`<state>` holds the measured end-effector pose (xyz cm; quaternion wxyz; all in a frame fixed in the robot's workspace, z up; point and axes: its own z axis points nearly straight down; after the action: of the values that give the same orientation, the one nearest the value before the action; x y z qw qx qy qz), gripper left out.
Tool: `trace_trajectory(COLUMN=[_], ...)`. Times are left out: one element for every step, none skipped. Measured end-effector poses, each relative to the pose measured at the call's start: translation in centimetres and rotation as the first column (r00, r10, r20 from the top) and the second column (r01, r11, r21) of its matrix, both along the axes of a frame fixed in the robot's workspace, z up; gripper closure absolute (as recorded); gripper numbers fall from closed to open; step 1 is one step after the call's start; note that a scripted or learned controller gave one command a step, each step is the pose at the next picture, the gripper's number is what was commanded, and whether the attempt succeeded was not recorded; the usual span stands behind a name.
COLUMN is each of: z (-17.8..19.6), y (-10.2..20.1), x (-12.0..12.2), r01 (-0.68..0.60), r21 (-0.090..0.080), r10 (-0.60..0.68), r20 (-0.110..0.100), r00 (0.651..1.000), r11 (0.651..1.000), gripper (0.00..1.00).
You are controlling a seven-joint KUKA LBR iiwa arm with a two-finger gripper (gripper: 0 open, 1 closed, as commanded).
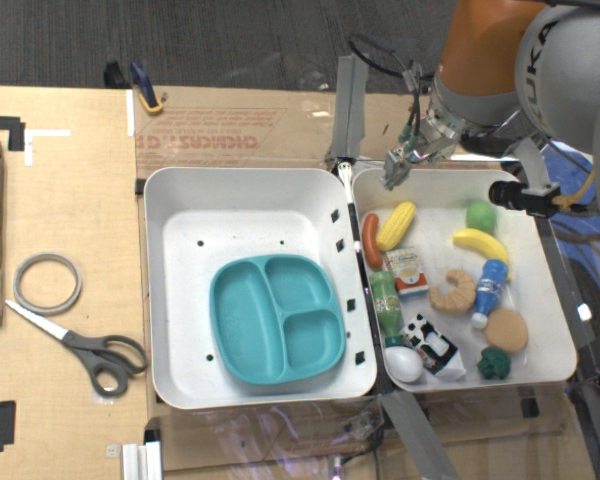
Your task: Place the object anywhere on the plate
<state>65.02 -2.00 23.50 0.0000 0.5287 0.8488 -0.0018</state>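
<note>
Camera view: the teal three-compartment plate [278,318] is lying in the left bin [170,268], and all three of its compartments are showing bare, so by this evidence nothing is yet placed and the whole of the task is remaining to be done. The hand [398,168] is hanging over the back left corner of the right bin [555,368], just above the divider between the bins, beneath the orange-banded wrist reaching in from the right. No item is showing between its fingers; whether it is released or clenched, I cannot tell, since the fingertips are reading as one small blurred shape against the bin wall.

The candidate objects are all sitting in the right bin: a corn cob [396,225] nearest the hand with a red-orange piece [371,240] touching it, a green ball [481,217], a banana [479,242], a small carton [408,270], a croissant [453,291], a blue-and-white bottle [488,290], a brown roll [506,330], a white egg [403,364], a black-and-white item [432,343] and a dark green piece [495,364]. Which of these is the intended one is not indicated; the corn is the likeliest, judging by nearness alone.

Hard to make out: a green item [384,303] along the divider is partly masked by the bin rim. On the table [70,198], a tape roll [48,282] and scissors [90,351] are lying well apart from the bins
</note>
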Motion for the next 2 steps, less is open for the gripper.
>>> trace_trajectory(z=[3.4, -2.1], y=[-5.3, 3.1], x=[-10.5, -6.6], r01=[-0.152, -0.221], r21=[0.002, 0.002], r10=[0.152, 0.221], r20=[0.001, 0.000], r00=[0.988, 0.975], r11=[0.988, 0.975], gripper=[1.00, 1.00])
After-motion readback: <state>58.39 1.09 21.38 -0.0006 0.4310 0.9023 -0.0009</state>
